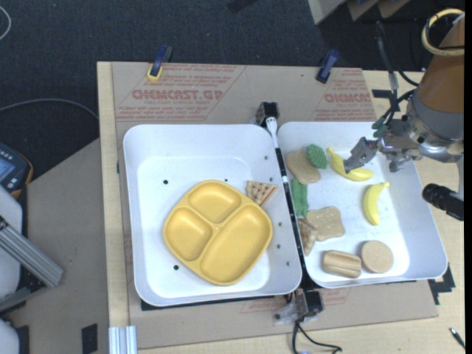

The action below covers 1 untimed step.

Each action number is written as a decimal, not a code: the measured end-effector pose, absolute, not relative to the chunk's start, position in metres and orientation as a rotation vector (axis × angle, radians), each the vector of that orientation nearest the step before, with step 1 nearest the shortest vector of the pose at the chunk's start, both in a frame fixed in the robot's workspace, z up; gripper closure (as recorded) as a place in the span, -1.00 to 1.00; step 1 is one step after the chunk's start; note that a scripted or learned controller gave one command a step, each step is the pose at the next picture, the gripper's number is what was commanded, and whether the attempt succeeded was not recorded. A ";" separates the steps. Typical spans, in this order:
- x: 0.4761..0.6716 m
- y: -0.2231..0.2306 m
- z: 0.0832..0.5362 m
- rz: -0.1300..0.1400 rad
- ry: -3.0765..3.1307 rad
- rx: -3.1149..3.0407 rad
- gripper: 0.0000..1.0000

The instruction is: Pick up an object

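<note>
Two bananas lie in the right bin [424,231], and I have the gripper [363,155] over the upper banana [348,167], finger state unreadable, presumably lined up for grabbing it.

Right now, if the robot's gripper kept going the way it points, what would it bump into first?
Probably the yellow banana just below and left of the gripper. It points down-left toward it inside the right bin. Height above it is hard to judge from this slanted view.
</note>
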<state>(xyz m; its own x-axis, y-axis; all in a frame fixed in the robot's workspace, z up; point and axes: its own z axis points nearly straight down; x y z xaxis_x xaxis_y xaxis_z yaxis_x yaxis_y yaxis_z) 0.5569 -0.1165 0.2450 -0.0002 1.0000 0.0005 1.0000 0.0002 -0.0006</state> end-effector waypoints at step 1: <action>0.558 -0.117 0.256 -0.002 -2.224 -2.222 1.00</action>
<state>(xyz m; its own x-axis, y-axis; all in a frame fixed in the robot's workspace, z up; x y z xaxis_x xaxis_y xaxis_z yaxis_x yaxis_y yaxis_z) 0.5576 -0.1165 0.2559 -0.0012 1.0000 -0.0005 1.0000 0.0012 0.0026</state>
